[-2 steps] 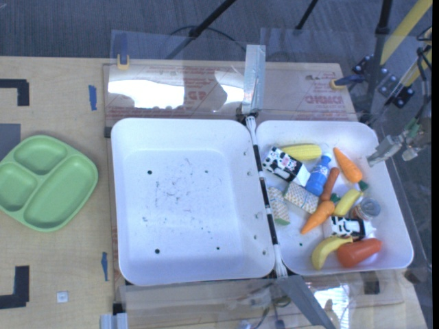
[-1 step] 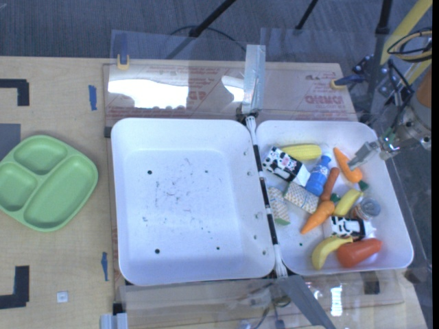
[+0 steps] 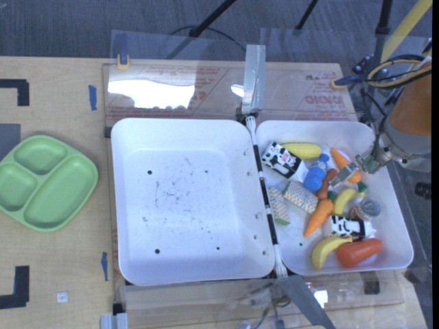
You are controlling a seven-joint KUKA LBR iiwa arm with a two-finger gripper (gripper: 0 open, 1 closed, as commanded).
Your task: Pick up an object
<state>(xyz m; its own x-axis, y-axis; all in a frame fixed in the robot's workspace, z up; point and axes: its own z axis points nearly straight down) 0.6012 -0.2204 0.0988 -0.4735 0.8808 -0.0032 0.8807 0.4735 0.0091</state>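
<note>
Two white bins sit side by side on the desk (image 3: pixel 55 81). The left bin (image 3: pixel 185 197) holds no objects. The right bin (image 3: pixel 398 252) holds a heap of toy food: three bananas, one at the top (image 3: pixel 302 149), one in the middle (image 3: pixel 344 199) and one at the bottom (image 3: pixel 324 249); two carrots, one large (image 3: pixel 317 216) and one small (image 3: pixel 339 158); two black-and-white cow-patterned pieces (image 3: pixel 281 159) (image 3: pixel 351 227); one red tomato-like piece (image 3: pixel 357 251); one blue piece (image 3: pixel 315 178). The gripper (image 3: pixel 358 168) hangs low over the right bin's upper right part, just beside the small carrot; whether it is open or closed cannot be told. One green divided plate (image 3: pixel 44 182) lies on the desk at far left
</note>
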